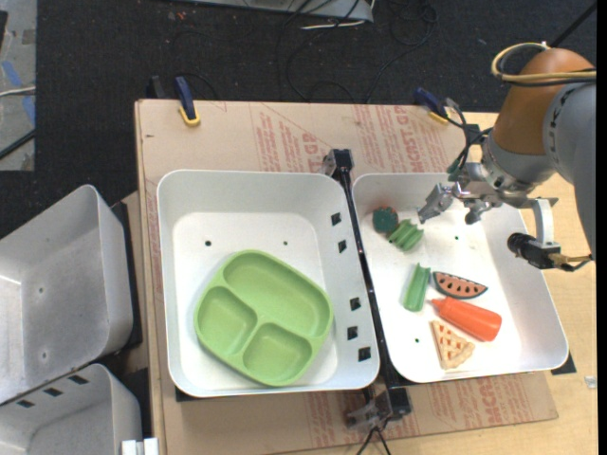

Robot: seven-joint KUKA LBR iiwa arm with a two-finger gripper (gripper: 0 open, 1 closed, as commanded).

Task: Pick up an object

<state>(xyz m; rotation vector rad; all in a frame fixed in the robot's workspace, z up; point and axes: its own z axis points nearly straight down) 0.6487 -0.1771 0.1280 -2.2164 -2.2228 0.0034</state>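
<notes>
Where the brown worktop (237, 136) lies under the camera, two shallow white bins sit side by side on it, touching along a dark divider. The left bin (190, 197) carries a light green divided tray (263, 317) with three compartments, lying slightly askew toward the near side. The right bin (526, 301) carries the small toy foods. The grey arm (560, 112), with its orange band, reaches in from the right and hangs over the far part of the right bin. Its gripper (455, 204) has the fingers spread apart, with nothing between them; it sits just right of the green pieces at the far left of that bin, apart from them. An orange carrot (468, 318) lies toward the near right of the bin, with a watermelon slice (459, 285) just beyond it and a waffle-patterned wedge (451, 344) just nearer. A green pod (415, 287) lies upright-wise left of the watermelon slice. Farther back are a ridged green piece (407, 235) and, touching it, a dark green lump (384, 220).
</notes>
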